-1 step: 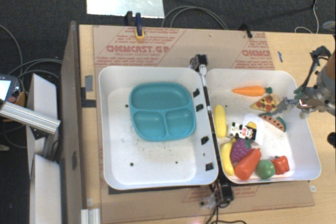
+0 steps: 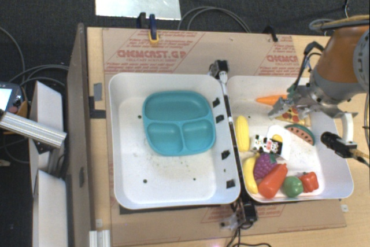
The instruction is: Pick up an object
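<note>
The right bin point(image 2: 338, 185) holds several toy foods. An orange carrot point(image 2: 269, 100) lies near its back. A watermelon slice point(image 2: 300, 133) sits mid-right, a yellow corn-like piece point(image 2: 241, 132) lies by the divider, and a black-and-white cow figure point(image 2: 268, 144) rests in the middle. At the front are purple grapes point(image 2: 264, 165), an orange-red vegetable point(image 2: 272, 180), a green fruit point(image 2: 292, 185) and a red pepper point(image 2: 310, 181). My gripper point(image 2: 288, 109) hangs low over the back of this bin, just right of the carrot and above the watermelon slice.
The left bin point(image 2: 130, 182) holds a teal divided plate point(image 2: 178, 122). A black clip strip point(image 2: 225, 124) runs between the bins. The arm's orange band point(image 2: 341, 61) and grey wrist overhang the right bin's back-right corner. Cables trail at the bench's back edge.
</note>
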`<action>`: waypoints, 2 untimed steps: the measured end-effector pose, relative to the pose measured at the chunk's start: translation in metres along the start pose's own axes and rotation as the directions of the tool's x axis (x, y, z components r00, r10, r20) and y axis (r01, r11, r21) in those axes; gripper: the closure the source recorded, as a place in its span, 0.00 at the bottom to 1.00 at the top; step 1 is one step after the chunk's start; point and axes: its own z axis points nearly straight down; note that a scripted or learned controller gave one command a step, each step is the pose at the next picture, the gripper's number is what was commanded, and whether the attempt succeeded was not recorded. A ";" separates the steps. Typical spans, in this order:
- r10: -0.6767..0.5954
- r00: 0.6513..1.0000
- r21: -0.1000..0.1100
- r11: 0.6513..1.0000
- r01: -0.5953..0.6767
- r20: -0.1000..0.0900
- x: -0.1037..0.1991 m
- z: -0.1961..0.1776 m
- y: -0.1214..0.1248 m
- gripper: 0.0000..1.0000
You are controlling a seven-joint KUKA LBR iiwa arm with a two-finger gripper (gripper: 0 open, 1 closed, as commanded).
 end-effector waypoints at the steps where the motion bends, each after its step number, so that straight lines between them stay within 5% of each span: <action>1: 0.005 1.000 -0.014 1.000 -0.005 0.002 0.012 0.057 0.079 0.00; 2: 0.012 1.000 0.003 1.000 -0.012 0.000 0.004 -0.008 -0.010 0.00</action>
